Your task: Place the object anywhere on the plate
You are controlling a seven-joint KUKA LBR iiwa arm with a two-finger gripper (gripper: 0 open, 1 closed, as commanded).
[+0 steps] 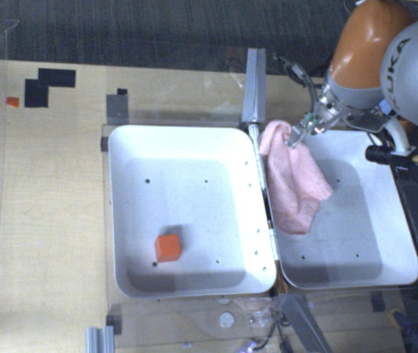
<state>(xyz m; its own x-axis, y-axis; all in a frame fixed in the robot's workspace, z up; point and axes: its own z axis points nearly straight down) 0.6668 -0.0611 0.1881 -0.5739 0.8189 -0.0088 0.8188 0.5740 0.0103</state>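
Observation:
A pink cloth (293, 182) hangs in a long fold at the left side of the right bin (363, 248), its left edge against the wall between the two bins. The cloth's top corner is pinched in my gripper (295, 137), which reaches in from the upper right and is shut on it. The cloth's lower end trails down toward the bin floor, and its shadow falls to the right of it. An orange block (168, 248) lies on the floor of the left bin (186, 160), near that bin's front left.
A grey metal post (253, 87) stands behind the gap between the bins. Black blocks (45, 85) and a small orange square (12, 102) sit on the wooden bench at far left. The arm's orange and grey body (385, 43) looms over the right bin's back corner.

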